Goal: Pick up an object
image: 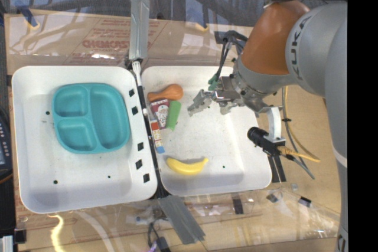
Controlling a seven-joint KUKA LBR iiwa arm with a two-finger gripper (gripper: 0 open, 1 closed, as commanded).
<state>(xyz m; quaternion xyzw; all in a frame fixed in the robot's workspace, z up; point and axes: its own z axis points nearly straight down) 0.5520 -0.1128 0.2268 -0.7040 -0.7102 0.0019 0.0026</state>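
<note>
**Arm hovering over the right bin, nothing picked yet**

On the left, a teal divided plate (90,117) is lying in the left bin (35,186), well apart from the arm. Moving right past the divider, several candidates are sitting along the left side of the right bin (236,177): an orange drumstick-shaped toy (166,93) at the top, a small red packet (159,113) touching a green cylinder (173,115) just below it, and a yellow banana (187,165) lying alone near the front wall. Further right, the gripper (199,102) is hanging over bare bin floor, near the green cylinder but not touching it; its fingers are standing slightly apart with nothing between them.

To do this step well, the banana is probably the easier target, since it is lying clear of its neighbours; the packet and cylinder are crowding each other and could be nudged rather than caught. The fingers should be straddling the object's narrow width before descending.

The fingertips are small and hard to make out, the gripper's height above the floor is not readable, and the arm's body is cut off at the right.
</note>
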